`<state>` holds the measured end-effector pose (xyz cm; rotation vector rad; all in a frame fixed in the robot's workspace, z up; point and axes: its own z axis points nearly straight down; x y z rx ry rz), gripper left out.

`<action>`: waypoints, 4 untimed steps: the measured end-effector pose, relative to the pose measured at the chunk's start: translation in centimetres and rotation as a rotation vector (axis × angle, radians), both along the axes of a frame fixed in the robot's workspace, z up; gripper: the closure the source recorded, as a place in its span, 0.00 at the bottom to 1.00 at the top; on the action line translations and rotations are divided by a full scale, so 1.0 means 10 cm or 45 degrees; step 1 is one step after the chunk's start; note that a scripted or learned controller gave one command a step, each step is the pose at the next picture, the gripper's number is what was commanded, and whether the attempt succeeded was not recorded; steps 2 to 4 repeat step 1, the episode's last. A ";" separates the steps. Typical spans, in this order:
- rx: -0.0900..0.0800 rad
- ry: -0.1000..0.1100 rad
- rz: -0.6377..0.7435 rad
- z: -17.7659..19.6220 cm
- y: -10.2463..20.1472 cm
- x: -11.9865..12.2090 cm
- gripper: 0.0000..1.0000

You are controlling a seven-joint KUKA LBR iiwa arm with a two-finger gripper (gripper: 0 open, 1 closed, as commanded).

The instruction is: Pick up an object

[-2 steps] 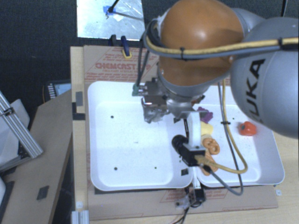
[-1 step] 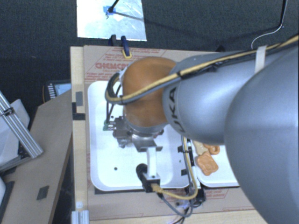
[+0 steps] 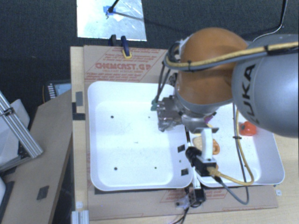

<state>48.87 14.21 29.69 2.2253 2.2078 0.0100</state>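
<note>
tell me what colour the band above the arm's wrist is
Orange band, in the camera view.

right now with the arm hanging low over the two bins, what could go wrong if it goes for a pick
1. The arm's orange band and wrist hide much of the right bin, so a pick there is hard to check from this view.
2. The yellow cable loops low across the right bin and might snag or drag the orange object.
3. The round orange-and-white item lies by the divider between the bins, partly behind hardware, so the pincer may clip the rim.
</note>
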 end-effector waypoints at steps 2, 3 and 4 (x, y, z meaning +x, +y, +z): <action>-0.004 0.012 -0.003 -0.29 -0.96 -0.02 1.00; -0.004 0.012 -0.003 -0.29 -0.96 -0.02 1.00; -0.004 0.012 -0.003 -0.29 -0.96 -0.02 1.00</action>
